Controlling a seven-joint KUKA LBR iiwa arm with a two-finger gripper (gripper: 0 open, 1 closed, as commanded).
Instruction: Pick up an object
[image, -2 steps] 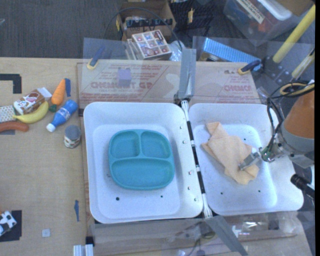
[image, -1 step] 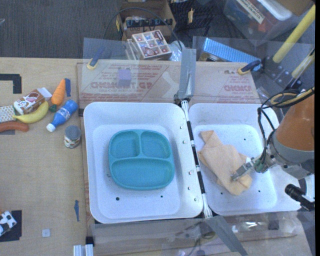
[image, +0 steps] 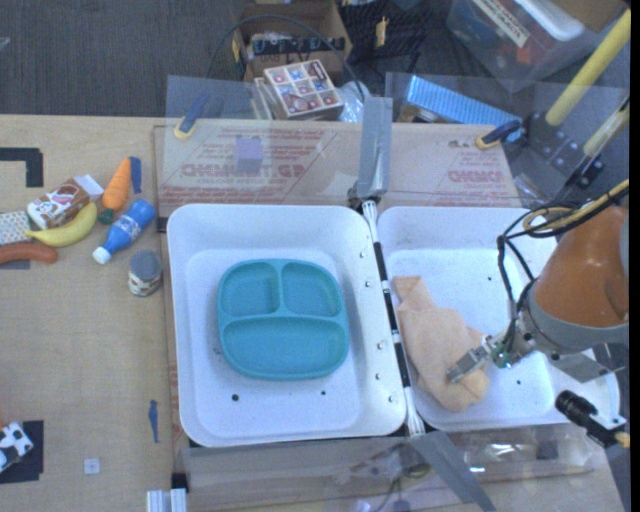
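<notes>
A tan cloth lies crumpled in the right bin, along its left side. My gripper is low over the cloth's lower right end, its metal fingers touching or just above the fabric. The grey arm with its orange band comes in from the right and hides the bin's right part. A teal divided plate rests flat in the middle of the left bin.
On the bench left of the bins lie a banana, a carrot, a blue bottle, a small can and a snack pack. Boxes and clutter stand behind the bins. Cables loop above the wrist.
</notes>
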